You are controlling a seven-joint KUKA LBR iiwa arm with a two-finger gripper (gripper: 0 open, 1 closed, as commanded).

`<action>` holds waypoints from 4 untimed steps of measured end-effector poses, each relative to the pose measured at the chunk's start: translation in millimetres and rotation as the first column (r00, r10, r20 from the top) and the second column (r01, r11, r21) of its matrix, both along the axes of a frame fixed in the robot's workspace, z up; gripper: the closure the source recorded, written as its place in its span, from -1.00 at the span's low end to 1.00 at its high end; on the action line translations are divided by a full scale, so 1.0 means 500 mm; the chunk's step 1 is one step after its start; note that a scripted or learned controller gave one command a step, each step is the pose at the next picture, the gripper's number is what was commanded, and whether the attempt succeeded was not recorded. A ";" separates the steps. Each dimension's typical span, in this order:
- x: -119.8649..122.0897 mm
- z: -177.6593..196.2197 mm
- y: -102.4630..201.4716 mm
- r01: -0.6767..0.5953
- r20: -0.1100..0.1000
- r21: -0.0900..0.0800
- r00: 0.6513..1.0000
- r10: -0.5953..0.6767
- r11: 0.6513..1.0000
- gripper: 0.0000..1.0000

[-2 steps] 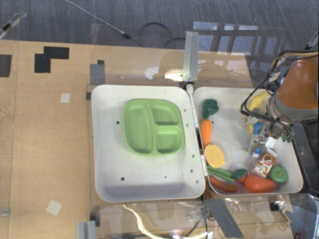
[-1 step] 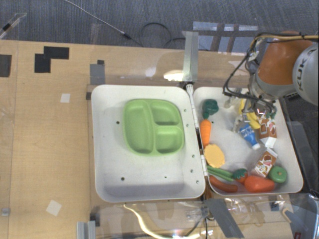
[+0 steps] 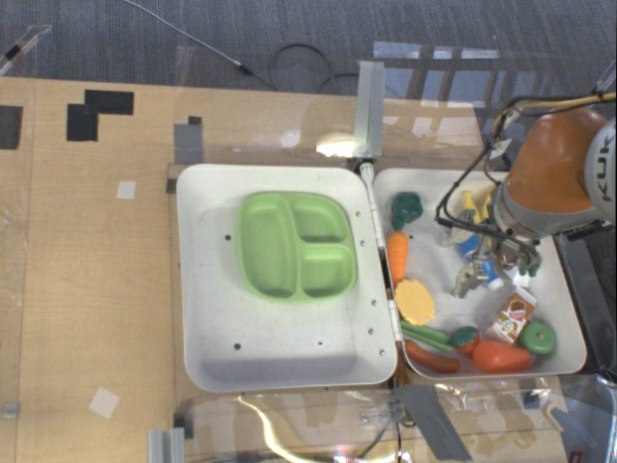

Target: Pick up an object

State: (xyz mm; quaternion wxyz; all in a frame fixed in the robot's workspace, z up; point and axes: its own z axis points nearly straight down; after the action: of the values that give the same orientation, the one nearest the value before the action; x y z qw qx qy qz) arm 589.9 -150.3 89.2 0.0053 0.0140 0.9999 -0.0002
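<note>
Pretty plain setup: light wood bench (image 3: 87, 287) with some black squares (image 3: 96, 112) stuck on it. Dark grey carpet (image 3: 289, 8) behind, a thin cable (image 3: 174, 29) trailing across.

arm: grey KUKA arm with the orange band (image 3: 551, 167), coming in from the right
gripper: metal two-finger gripper (image 3: 474, 280) pointing down, low, tips kinda blurry
</note>
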 end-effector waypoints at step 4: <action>-0.127 0.142 0.008 -0.488 -0.002 -0.005 0.873 0.488 0.873 -1.00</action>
State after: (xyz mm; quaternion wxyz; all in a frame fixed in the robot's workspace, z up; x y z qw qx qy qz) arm 526.4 -146.4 160.2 0.0050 -0.2384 0.9712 -0.0014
